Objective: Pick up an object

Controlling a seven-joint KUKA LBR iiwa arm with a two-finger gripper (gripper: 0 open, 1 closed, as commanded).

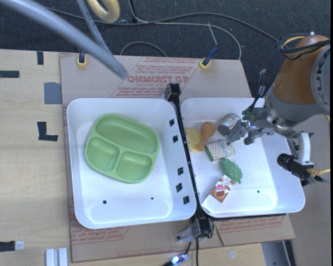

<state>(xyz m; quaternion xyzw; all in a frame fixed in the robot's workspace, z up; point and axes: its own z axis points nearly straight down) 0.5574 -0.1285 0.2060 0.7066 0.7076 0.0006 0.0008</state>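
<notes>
My gripper point(231, 125) reaches in from the right over the right bin point(266, 195), just above the cluster of objects. Under and beside it lie an orange-brown rounded piece point(208, 129), a pale yellow piece point(194, 139), and a small patterned square packet point(218, 149). A green leafy item point(231, 169) and a red and white packet point(222, 189) lie nearer the bin's front. The gripper's grey tip sits beside the orange-brown piece; nothing is visibly lifted.
The left bin point(83, 198) holds a green divided plate point(122, 147). A black divider point(182, 154) runs between the bins. The orange and grey arm point(299, 87) fills the right side. A grey pole point(55, 21) crosses the upper left.
</notes>
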